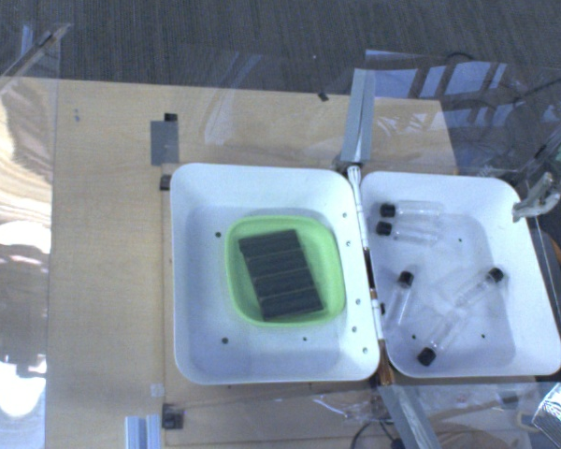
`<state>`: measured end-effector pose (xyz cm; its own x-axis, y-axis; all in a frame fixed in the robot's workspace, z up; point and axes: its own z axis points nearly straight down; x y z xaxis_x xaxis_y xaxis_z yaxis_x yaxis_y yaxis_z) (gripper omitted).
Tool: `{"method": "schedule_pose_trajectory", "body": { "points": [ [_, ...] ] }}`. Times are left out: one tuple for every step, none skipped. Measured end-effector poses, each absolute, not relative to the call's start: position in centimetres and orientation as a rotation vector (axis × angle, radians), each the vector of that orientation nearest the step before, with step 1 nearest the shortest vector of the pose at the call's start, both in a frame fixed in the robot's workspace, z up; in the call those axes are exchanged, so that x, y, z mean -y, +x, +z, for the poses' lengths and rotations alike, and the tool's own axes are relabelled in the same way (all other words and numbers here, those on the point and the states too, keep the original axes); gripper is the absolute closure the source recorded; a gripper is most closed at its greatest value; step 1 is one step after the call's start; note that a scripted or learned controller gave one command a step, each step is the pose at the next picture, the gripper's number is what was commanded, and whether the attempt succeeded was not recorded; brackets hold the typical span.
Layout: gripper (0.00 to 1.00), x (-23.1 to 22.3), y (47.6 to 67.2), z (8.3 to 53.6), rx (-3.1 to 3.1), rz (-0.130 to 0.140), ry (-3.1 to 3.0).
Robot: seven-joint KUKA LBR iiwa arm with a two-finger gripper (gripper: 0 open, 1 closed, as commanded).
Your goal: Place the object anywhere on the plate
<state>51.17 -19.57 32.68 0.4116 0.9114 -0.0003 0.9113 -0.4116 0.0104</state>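
Left white bin (192,344), glossy with rounded corners, contains a square lime-green plate (329,269) carrying a ribbed dark grey rectangular block (280,274), while the right bin (533,344) holds several clear black-capped vials (407,293) lying scattered; a gripper (542,190) sits at its far right rim, state indeterminable.

A pale wooden bench (103,279) fills the frame's middle and left. Directly on it, two shallow white plastic bins sit side by side, touching: one (192,279) centre, one (533,344) right.
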Motion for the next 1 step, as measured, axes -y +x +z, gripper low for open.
{"method": "schedule_pose_trajectory", "body": {
  "points": [
    [0.00,19.81,48.91,35.28,-1.600,0.009,2.692]
  ]
}}
